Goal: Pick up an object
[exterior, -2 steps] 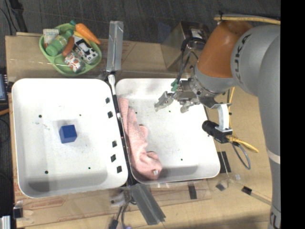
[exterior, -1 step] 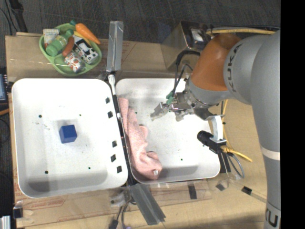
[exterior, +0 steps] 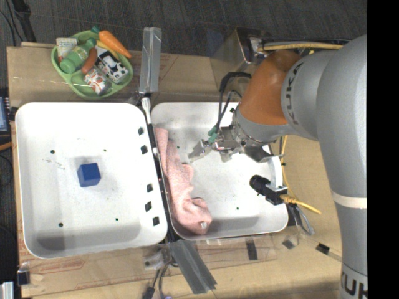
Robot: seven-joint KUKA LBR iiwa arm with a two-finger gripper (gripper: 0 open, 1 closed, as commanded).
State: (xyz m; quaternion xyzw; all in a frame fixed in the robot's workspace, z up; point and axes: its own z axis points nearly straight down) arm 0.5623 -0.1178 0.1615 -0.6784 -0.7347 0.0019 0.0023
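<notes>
We see the hand (exterior: 201, 151) low over the right bin (exterior: 232, 195), in its far half, with the arm (exterior: 324, 104) reaching in across that bin's right wall. From this angle we cannot tell whether the hand is wide or narrow, and we see nothing held in it.

Just to the left of the hand lies a pink cloth (exterior: 179, 182). It is bunched into a long strip along the left wall of the right bin and runs from the far part of the bin down to the near corner, where it ends in a thicker fold. The hand's tip is close to the upper stretch of the cloth, though we cannot say whether they touch.

A blue cube (exterior: 89, 174) sits alone in the left bin (exterior: 75, 123), near its middle and well apart from the hand. Both bin walls and the pink cloth lie between them.

On the tabletop (exterior: 187, 67) beyond the left bin stands a green bowl (exterior: 70, 81) heaped with small toys, an orange carrot (exterior: 112, 41) among them. A grey bar (exterior: 151, 58) rises where the two bins meet at the far side.
</notes>
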